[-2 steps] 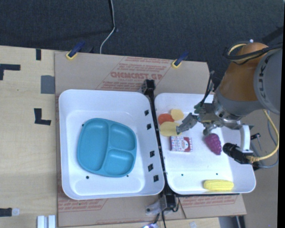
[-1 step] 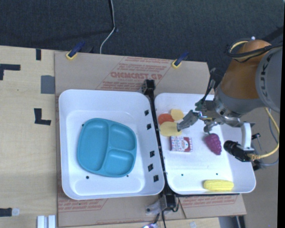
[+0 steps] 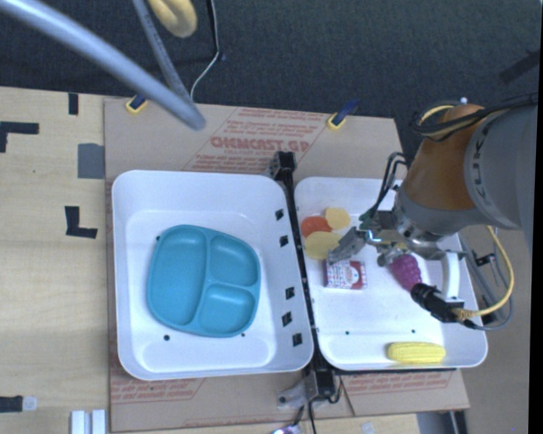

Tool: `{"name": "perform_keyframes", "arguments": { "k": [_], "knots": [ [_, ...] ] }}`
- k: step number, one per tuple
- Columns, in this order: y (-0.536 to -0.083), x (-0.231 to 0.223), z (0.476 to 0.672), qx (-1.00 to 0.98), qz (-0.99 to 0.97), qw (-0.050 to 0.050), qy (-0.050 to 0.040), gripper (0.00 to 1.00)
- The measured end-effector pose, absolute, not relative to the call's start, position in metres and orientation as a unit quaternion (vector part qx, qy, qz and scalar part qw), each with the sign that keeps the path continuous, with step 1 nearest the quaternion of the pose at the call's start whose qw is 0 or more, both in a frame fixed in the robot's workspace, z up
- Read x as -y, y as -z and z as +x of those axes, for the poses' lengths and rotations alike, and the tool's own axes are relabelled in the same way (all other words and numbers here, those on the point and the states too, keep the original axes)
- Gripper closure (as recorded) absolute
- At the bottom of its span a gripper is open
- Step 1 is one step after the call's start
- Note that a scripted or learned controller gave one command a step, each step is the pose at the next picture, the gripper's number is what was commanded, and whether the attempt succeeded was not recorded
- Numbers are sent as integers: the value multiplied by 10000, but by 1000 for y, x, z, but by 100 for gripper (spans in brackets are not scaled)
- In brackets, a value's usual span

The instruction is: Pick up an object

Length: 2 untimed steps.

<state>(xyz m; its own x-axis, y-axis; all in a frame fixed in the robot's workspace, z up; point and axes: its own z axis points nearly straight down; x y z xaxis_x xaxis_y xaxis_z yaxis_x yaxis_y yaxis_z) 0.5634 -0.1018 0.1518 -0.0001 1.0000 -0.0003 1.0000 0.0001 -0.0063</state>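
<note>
The red-and-white packet (image 3: pixel 344 275) lies flat in the right bin (image 3: pixel 374 349), just below a cluster of yellow and orange pieces (image 3: pixel 324 229) — the gripper (image 3: pixel 346 247) hangs right over its top edge. Whether the fingers are wide or narrow I cannot tell. A descent here could snag the neighbouring pieces, or slide off the flat packet.

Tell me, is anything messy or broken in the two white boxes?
Nothing looks broken or spilled. The blue divided plate lies flat in the left bin. In the right bin, the yellow corn, purple piece, red-and-white packet and round yellow and orange pieces lie scattered loosely near the gripper.
</note>
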Motion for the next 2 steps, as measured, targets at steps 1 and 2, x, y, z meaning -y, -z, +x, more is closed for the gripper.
{"name": "perform_keyframes", "arguments": {
  "k": [1,2],
  "knots": [
    [-102,98,553,7073,-7069,14,-17,0],
    [-84,98,553,7074,-7068,6,-9,0]
  ]
}}
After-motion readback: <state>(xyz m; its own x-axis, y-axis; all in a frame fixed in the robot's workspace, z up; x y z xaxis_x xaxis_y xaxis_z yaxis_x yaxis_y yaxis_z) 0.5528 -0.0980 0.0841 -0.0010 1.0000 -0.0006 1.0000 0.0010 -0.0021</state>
